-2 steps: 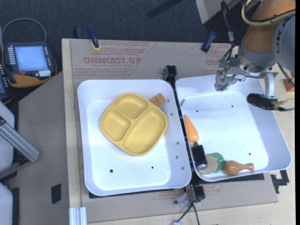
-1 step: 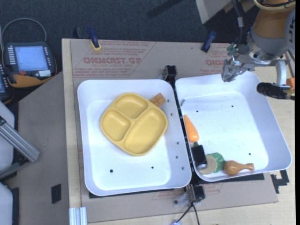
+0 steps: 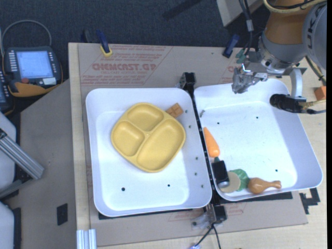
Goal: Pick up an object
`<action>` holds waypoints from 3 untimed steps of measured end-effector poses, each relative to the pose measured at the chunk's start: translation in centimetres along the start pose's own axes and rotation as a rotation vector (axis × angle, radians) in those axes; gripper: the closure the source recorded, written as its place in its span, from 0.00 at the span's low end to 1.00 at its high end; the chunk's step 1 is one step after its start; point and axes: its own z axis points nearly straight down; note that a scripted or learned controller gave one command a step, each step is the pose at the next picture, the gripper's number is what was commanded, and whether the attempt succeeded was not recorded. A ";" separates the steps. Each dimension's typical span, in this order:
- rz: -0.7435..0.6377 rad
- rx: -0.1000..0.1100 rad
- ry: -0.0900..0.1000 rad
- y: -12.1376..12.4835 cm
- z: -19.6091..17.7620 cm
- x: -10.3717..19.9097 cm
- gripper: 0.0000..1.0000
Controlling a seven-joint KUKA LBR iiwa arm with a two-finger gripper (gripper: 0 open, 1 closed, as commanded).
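My gripper [image 3: 241, 85] hangs over the back left rim of the right bin [image 3: 270, 134], with nothing seen in it. Well in front of it, an orange carrot [image 3: 211, 142] lies along that bin's left wall. Crowded into the front left corner are a black block [image 3: 220, 173], a green piece [image 3: 240, 176], a tan disc [image 3: 233, 183] and a brown drumstick [image 3: 262, 184]. The left bin [image 3: 104, 180] holds a yellow divided plate [image 3: 148, 137], and a small brown block [image 3: 175, 110] rests at the plate's back right edge.
The bins sit side by side on a cardboard sheet [image 3: 129, 64], a black clip [image 3: 187, 80] at the back of their joint. A teach pendant [image 3: 32, 66] lies off the bench at the far left. The right bin's middle and back are bare white floor.
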 end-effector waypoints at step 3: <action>-0.002 0.001 0.001 -4.0 -0.9 15.3 1.00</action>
